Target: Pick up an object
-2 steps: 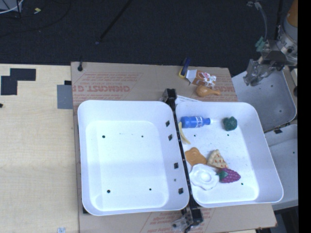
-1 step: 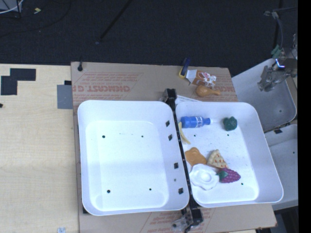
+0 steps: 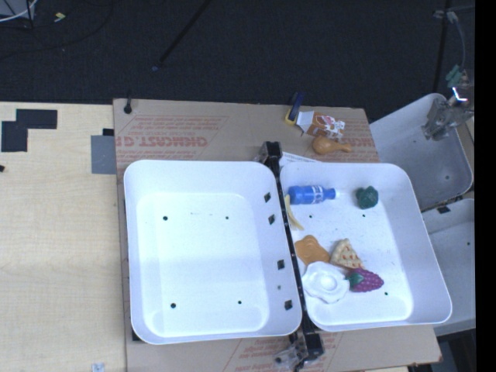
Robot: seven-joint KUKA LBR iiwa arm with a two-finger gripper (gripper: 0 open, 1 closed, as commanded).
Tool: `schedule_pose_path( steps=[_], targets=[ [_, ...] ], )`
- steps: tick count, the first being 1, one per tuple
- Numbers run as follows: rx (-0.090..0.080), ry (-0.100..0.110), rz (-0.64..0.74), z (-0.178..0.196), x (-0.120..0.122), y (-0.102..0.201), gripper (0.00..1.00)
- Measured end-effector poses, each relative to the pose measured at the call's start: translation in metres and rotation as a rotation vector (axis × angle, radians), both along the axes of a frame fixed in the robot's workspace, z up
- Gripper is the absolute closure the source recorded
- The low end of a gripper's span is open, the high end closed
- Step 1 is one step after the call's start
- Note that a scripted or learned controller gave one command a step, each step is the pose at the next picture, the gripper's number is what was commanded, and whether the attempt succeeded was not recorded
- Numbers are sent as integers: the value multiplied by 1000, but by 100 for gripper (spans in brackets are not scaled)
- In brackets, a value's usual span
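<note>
In the right-hand shallow white bin lie all the candidates for picking. A blue plastic bottle with a white cap lies on its side near the far wall, with a dark green rounded lump to its right. A thin yellow strip rests against the divider. Nearer the front, a flat orange piece, a tan waffle-patterned wedge, a purple bunch of toy grapes and a white fried-egg toy crowd together. The left white bin sits alongside.

The grey arm enters at upper right. Its gripper is outside the bin's far right corner, well apart from every object and nearest the green lump. It is too small and blurred to tell whether it is released or clenched, and nothing is seen in it.
</note>
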State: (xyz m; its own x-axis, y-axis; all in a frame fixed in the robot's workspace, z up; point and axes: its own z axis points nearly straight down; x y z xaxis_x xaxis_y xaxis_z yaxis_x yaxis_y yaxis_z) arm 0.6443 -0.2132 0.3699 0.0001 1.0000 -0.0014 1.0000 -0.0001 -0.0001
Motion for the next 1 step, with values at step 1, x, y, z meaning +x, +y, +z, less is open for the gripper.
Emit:
schedule_pose_path(
  steps=[1],
  targets=[
    [4, 1, 8, 14, 0, 87, 100]
  ],
)
